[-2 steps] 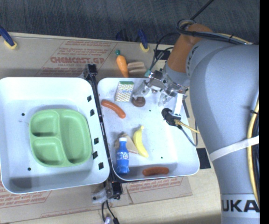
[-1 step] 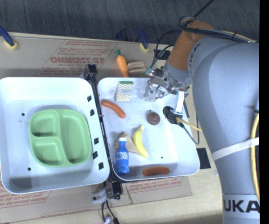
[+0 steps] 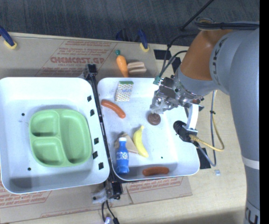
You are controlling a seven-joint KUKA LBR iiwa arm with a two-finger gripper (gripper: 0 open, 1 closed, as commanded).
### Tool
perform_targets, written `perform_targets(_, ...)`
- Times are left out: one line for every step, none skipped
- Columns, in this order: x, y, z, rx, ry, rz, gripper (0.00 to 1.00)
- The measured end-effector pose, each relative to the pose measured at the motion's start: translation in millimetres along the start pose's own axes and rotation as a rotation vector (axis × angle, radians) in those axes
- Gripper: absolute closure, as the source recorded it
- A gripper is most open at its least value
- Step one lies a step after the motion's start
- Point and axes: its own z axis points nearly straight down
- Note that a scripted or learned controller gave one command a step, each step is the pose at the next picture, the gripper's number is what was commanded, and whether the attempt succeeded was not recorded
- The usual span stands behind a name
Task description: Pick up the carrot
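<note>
Beyond the right bin's far rim, on the cardboard: small orange carrot with a green top point(image 3: 121, 64), lying beside a tan bread-like block point(image 3: 136, 68). Well apart from it, over the shallow white right bin point(image 3: 185, 160), grey two-finger gripper point(image 3: 156, 110), hanging just above a round brown disc point(image 3: 154, 119). Finger spread impossible to tell. Nearby inside, a yellow banana point(image 3: 140, 142) and an orange-red sausage point(image 3: 113, 108).
</note>
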Motion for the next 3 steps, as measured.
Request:
perform_targets(-35, -51, -47, 0.003, -0.001, 0.035, 1.00)
perform_targets(-66, -63, -45, 0.005, -0.001, 0.321, 1.00)
perform_targets(-86, -67, -87, 0.002, -0.001, 0.805, 1.00)
